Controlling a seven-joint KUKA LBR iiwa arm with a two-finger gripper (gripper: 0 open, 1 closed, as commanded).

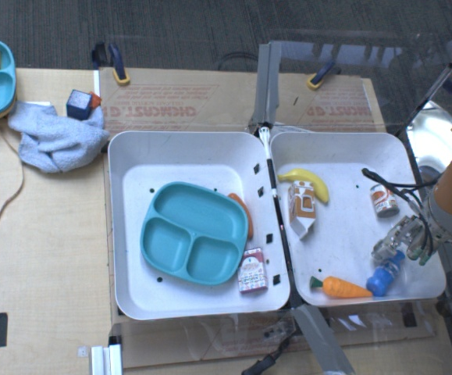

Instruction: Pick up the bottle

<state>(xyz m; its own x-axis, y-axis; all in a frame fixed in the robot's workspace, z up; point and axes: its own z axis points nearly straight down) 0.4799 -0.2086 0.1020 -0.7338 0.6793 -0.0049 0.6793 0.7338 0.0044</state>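
The metal gripper (398,243) sits over a clear plastic bottle (384,274) with a blue cap; jaw state cannot be told.

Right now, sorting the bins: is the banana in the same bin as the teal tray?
No, the banana lies in the right bin; the teal tray sits in the left bin.

The arm comes in from the right edge, its orange band just showing there, and its hand (401,244) hangs low (cables trailing off the wrist), the finger spread too blurred to judge.
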